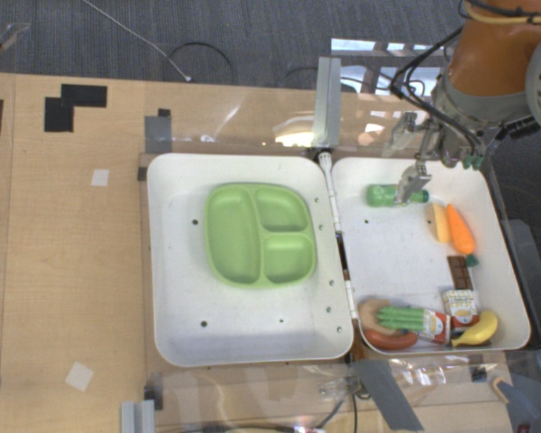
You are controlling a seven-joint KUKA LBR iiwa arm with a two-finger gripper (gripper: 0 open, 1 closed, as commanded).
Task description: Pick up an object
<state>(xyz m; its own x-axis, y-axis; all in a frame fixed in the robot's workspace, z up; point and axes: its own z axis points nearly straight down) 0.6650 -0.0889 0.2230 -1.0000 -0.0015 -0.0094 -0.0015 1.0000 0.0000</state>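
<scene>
— Since the big grey and orange robot arm [500,43] hangs over the right white bin [388,269], what next?
— Its gripper [413,186] touches the small green block [381,195] there. I cannot tell its state. It should go slowly and centre on the block.

right bin [379,260] centre open | toys [428,323] crowd near edge

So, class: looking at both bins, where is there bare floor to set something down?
Right bin: bare middle, between the green block above and the toy pile below. Left bin: bare margins around the green plate. Crowded: right bin's front and right edge by the carrot.
</scene>
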